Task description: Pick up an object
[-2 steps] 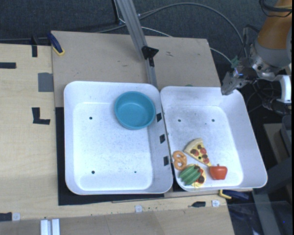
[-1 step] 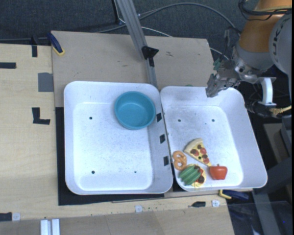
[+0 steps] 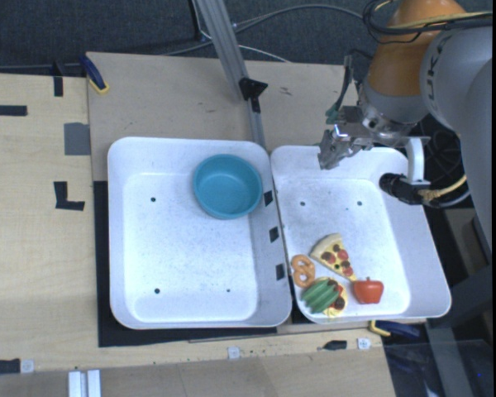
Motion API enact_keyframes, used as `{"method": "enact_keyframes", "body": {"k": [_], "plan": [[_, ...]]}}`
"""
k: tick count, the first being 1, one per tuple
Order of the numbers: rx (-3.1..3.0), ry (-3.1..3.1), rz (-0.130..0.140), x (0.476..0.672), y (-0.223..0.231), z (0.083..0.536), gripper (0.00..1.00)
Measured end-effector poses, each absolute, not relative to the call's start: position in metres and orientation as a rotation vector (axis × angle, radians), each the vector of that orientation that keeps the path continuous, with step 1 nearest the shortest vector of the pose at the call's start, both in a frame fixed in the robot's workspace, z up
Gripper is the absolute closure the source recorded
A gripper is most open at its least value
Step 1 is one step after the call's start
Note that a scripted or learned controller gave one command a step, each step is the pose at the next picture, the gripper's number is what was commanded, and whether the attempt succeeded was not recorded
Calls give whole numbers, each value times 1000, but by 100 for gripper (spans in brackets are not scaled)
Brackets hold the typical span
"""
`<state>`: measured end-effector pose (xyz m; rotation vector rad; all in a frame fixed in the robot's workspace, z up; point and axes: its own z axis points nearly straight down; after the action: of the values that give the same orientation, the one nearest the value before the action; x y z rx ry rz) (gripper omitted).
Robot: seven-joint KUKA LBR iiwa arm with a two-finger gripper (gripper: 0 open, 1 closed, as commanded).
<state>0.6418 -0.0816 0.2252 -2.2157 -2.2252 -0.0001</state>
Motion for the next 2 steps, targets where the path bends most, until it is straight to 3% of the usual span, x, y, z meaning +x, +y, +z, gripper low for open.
{"method": "enact_keyframes", "body": {"k": [2], "plan": [[-2214,-2227,-1,629,29,233,100]]}}
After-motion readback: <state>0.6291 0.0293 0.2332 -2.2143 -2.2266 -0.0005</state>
